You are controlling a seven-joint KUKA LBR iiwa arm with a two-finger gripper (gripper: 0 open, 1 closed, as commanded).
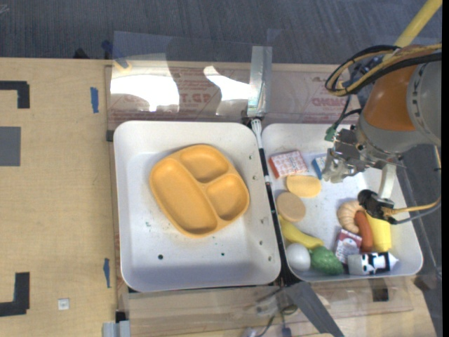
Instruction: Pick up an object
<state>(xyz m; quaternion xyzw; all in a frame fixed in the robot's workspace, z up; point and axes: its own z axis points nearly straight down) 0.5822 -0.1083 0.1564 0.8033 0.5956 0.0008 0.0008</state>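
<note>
One claw poised near right bin's far edge, jaw state undeterminable; nearest pick, yellow oval piece, just toward divider, long axis crosswise.

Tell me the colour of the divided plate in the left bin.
Orange-yellow, plain; the divided plate shows clearly in the camera view.

Both white bins looked like smooth, slightly glossy plastic, and the orange divided tray in the left one had a matt plastic finish. The surface appeared to be pale, unvarnished wood. Clear, shiny plastic sheeting caught glare at the far side. The gripper looked like dull grey metal.
</note>
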